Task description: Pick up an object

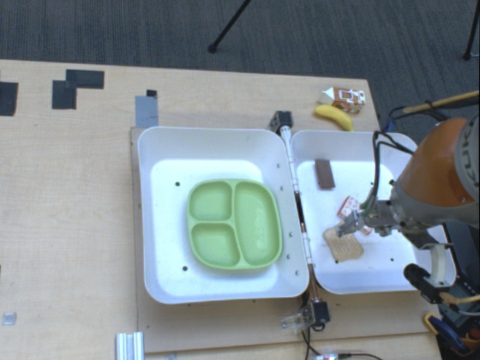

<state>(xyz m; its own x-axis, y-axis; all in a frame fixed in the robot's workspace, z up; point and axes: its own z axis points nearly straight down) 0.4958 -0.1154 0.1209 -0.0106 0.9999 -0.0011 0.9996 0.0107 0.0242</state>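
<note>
Fingers (pixel 351 225) look slightly apart and low in the right bin (pixel 390 276), with nothing clamped between them. Their tips are at the far edge of the tan bread slice (pixel 345 247), just near of the red-and-white packet (pixel 349 204). You're probably lined up on the slice because it lies flat right under the wrist; the brown block (pixel 324 174) sits farther back, and the green divided plate (pixel 234 225) sits in the left bin (pixel 150 201).
</note>
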